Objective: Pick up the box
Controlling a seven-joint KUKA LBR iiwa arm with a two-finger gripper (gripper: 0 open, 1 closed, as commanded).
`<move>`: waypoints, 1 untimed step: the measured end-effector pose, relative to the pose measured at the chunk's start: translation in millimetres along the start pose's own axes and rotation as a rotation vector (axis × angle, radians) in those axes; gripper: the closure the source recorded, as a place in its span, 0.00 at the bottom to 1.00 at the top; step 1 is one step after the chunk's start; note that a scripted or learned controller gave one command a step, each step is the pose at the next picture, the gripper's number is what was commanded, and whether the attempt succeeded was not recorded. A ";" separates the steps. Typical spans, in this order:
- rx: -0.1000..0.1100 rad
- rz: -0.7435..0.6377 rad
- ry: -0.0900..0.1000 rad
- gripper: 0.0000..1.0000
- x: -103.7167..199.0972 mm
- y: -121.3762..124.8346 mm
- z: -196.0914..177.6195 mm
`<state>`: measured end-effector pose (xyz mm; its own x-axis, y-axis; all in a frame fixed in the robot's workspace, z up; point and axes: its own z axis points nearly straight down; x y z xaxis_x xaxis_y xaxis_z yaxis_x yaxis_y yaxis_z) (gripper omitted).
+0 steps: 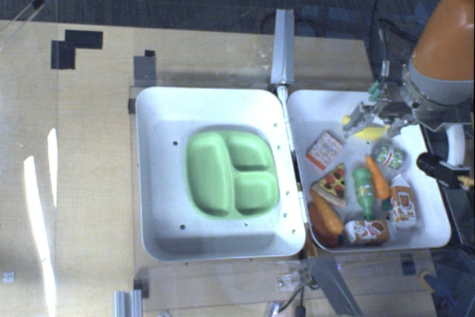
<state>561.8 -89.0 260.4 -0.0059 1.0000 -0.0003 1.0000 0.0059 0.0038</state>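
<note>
A small red-and-white box (324, 150) lies flat in the right bin (442, 232), close to its left wall. My gripper (380, 120) hangs over the bin's far part, up and to the right of the box and apart from it. It is open, with the fingers spread over a yellow banana-like toy (366, 134); nothing is held between them. The grey arm with its orange band (445, 33) comes in from the right.
The right bin also holds a pizza slice (332, 183), a green bottle (363, 191), a carrot (378, 178), a green-white round pack (389, 155), a hot dog (326, 217), a carton (403, 206) and a can (366, 231). The left bin (159, 234) holds a green divided plate (231, 173).
</note>
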 end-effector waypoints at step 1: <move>0.001 0.041 0.001 0.00 5.3 -6.2 161.8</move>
<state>556.1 -83.8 98.6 0.0354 0.9994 0.0005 0.9994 -0.0354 0.0030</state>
